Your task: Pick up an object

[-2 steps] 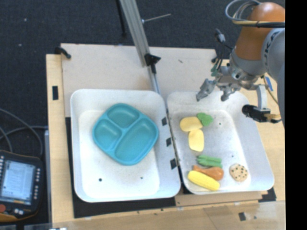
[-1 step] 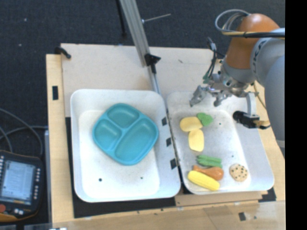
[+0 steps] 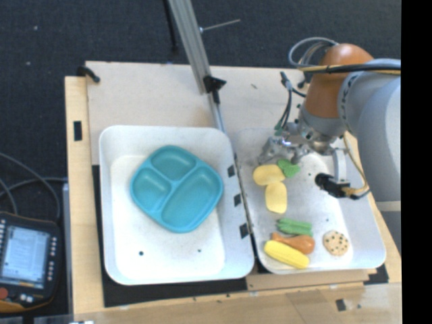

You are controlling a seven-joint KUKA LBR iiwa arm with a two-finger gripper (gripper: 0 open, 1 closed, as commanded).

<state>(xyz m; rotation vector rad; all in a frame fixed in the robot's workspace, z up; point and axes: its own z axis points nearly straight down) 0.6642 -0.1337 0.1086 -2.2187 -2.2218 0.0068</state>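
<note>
Wooden bench [image 3: 155, 100] bearing two white bins [image 3: 121, 248] on dark carpet [image 3: 67, 19].

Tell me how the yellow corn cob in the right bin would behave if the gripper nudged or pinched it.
The corn cob looks rounded and elongated, so a sideways nudge would probably roll it. Its glossy surface suggests it may slip in a pinch. It rests against the carrot, which might shift too.

A grey arm [image 3: 371, 123] with an orange band [image 3: 331, 79] reaches over two white bins [image 3: 115, 248]. Just beside its metallic gripper [image 3: 287, 150] lie a green piece [image 3: 289, 169] and two pale yellow pieces [image 3: 268, 175], well below it a green pod [image 3: 294, 226], an orange carrot [image 3: 297, 241], a yellow corn cob [image 3: 286, 254] and a tan, dark-spotted cookie [image 3: 335, 243]. Far to its side sits a turquoise plate [image 3: 177, 188].
</note>
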